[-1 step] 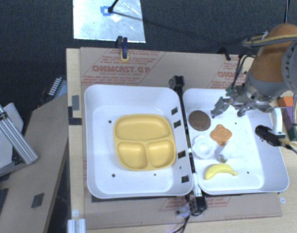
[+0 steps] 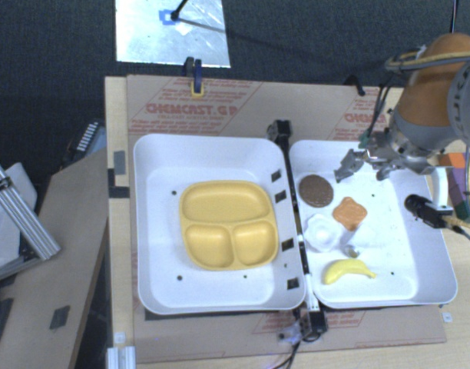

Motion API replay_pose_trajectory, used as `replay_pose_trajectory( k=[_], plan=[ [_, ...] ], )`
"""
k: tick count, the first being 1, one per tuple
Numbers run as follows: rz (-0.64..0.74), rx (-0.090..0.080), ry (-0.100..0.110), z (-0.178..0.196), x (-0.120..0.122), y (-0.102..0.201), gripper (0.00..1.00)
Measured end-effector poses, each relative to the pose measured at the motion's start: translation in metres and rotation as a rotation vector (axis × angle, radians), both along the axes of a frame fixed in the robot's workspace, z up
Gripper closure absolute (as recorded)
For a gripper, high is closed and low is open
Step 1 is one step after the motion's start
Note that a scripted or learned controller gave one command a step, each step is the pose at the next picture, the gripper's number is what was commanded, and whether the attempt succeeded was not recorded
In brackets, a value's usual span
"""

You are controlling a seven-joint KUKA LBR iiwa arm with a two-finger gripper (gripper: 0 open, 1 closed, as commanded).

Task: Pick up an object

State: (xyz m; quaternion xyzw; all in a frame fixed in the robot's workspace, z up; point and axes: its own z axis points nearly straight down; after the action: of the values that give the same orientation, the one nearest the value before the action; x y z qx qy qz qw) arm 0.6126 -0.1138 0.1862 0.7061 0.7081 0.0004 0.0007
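The right bin (image 2: 419, 283) holds a round brown cookie (image 2: 316, 191), an orange toast-like piece (image 2: 349, 212), a white cup-like piece (image 2: 321, 233) and a yellow banana (image 2: 348, 270). My gripper (image 2: 365, 169) hangs over the bin's far part, up and to the right of the cookie and above the orange piece. It is open, its two fingers spread apart with nothing between them. It touches none of the objects.
The left bin (image 2: 154, 229) carries a yellow divided plate (image 2: 226, 224). A black divider with clips (image 2: 290, 206) runs between the bins. A small grey bit (image 2: 352, 250) lies near the white piece. The right bin's right half is bare white floor.
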Motion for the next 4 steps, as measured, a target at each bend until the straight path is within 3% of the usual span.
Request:
replay_pose_trajectory(
  k=[1,2,3,4],
  plan=[
    [0.000,0.001,0.005,-0.060,-0.003,0.007,0.00],
    [-0.002,0.000,-0.004,-0.099,0.000,0.007,0.00],
    [-0.001,0.002,-0.012,-0.085,0.002,0.008,1.00],
    [0.000,-0.001,-0.005,-0.039,0.009,0.002,1.00]
  ],
)
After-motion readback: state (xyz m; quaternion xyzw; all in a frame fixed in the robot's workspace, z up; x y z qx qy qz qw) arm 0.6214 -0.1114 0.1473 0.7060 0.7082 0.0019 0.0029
